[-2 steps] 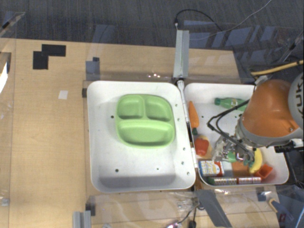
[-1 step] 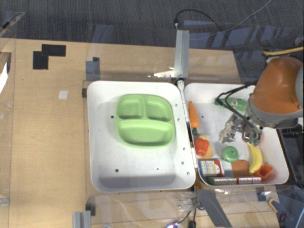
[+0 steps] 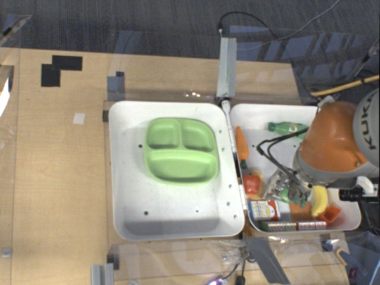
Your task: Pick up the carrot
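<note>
While the end effector (image 3: 284, 189) hovers, finger state unclear, carrot (image 3: 241, 144) lies along right bin's (image 3: 350, 221) left wall

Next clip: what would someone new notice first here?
Probably the green divided plate, sitting alone in the middle of the left bin. Next, the arm's orange band looming over the right bin, where small items crowd the near end. The carrot lies along that bin's left wall, apart from the gripper, which hangs above the clutter.
</note>
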Robot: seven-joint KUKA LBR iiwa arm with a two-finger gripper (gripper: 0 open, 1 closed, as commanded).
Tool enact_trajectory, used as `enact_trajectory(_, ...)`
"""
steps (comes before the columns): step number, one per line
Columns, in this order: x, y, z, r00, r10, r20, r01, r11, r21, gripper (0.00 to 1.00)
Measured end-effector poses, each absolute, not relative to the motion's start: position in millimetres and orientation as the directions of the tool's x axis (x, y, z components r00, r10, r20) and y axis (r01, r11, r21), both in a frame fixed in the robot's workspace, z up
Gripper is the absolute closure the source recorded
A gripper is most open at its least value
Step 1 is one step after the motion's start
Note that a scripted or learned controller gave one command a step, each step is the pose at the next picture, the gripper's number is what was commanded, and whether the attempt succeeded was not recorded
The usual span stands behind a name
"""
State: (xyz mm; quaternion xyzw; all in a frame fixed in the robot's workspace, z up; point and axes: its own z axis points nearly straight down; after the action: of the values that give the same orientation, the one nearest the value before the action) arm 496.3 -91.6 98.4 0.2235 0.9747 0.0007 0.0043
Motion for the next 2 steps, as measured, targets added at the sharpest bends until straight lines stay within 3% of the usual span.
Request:
enact_trajectory(1,506.3,-108.2,147.3,-0.861,0.509,-0.008,0.509,0.861,0.003,1.0)
enact_trajectory(2,488.6,-114.2,103.0,-0.706,0.709,-0.004,0.709,0.706,0.004,1.0)
